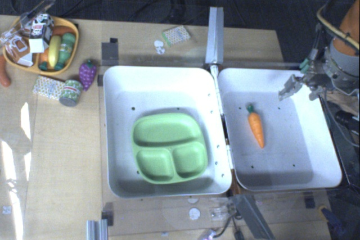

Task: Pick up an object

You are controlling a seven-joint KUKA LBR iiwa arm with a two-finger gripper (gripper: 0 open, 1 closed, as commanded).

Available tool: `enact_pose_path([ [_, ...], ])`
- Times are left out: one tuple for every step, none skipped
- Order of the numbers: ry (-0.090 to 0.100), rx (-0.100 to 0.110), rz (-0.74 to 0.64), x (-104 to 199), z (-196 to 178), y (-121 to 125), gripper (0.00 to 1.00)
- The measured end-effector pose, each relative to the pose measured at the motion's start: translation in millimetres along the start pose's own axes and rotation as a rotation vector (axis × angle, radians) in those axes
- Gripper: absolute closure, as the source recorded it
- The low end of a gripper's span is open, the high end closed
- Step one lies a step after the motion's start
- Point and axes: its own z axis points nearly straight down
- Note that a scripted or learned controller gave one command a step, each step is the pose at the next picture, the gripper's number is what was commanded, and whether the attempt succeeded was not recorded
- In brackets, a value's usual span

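Note:
A small orange toy carrot (256,128) with a green top lies in the right bin (292,174), a little left of the bin's middle. My gripper (300,90) hovers over the bin's back right corner, up and to the right of the carrot and well apart from it. Its fingers (288,90) are spread open with nothing between them. A green divided plate (169,146) rests in the left bin (121,121).
A metal post (214,36) stands behind the seam between the bins. On the bench at far left sit a yellow bowl (42,45) of toy food, purple grapes (86,72), a small can (71,92) and flat packets.

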Motion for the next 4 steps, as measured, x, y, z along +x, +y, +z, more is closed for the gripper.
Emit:
enact_pose_path([
  [0.000,-0.004,-0.004,1.5,-10.6,1.8,1.00],
  [-0.002,0.000,-0.067,-24.5,-110.6,87.3,1.00],
  [0.001,0.002,-0.102,171.0,-49.5,86.8,1.00],
  [0.000,0.005,0.469,260.8,-14.4,71.7,1.00],
])
